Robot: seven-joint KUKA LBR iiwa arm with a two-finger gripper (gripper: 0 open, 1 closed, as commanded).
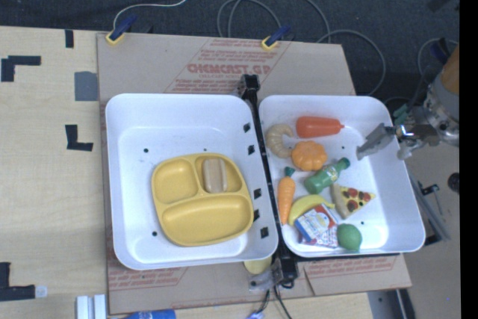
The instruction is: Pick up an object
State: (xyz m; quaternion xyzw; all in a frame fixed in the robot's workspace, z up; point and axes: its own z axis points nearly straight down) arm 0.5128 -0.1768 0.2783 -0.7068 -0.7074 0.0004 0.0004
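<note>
My gripper point(382, 140) hangs open and empty at the right bin's point(396, 183) right rim, with the green bottle point(326, 176) lying slanted just left of it.

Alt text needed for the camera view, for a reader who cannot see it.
The gripper hangs at the right bin's right rim, above toy food: carrot, green bottle, pizza slice, banana. The left bin holds a yellow divided plate.
</note>
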